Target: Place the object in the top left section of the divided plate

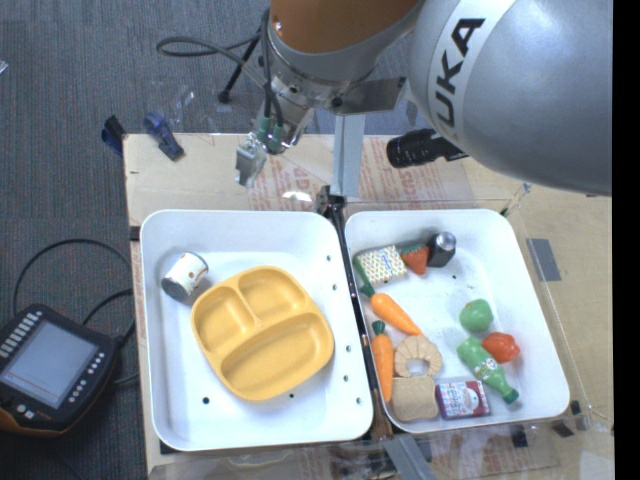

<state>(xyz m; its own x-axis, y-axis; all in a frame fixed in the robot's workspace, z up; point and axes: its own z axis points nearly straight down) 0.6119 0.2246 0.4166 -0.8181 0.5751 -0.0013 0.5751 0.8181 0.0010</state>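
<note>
A yellow divided plate (262, 333) lies in the left bin (160, 388), with two small sections at its back and one large section in front. All three sections are bare. A small silver-and-white can (184, 274) lies on its side on the bin floor, touching the plate's back left rim. My gripper (252, 158) hangs above the bench behind the left bin's back wall, well away from the can and plate. Nothing shows in its grasp.
The right bin (535, 298) holds several toy foods: two carrots (397, 313), a green ball (477, 315), a red tomato (502, 346), a green bottle (487, 368), a dark can (441, 248) and a red packet (462, 399). A teach pendant (45, 363) lies on the floor at left.
</note>
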